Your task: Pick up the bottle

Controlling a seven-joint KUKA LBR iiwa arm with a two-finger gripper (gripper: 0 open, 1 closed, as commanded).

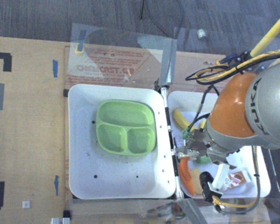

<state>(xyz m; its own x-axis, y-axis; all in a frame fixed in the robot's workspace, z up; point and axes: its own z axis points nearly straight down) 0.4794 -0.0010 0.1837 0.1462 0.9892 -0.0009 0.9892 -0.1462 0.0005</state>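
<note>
From above, the grey arm [261,109] with its orange band is reaching in from the right and hanging low over the right bin [264,185], covering most of what is lying inside. The gripper [190,150] is sitting near that bin's left wall, and whether it is released or clenched cannot be told, since the wrist is hiding it. No bottle can be made out with certainty; the arm is blocking much of that bin. Around the wrist, a yellow banana-like item [180,118] is lying toward the far left corner, an orange item [186,176] is lying near the front, and a white packet with red print [235,179] is resting to the right, its writing too small to read. Two white bins are standing side by side on the bench [25,126]. The left bin [79,176] is holding one green divided plate [126,127] with three compartments. Behind it, a clear sheet [114,65] is showing faded red lettering that cannot be read.
</note>
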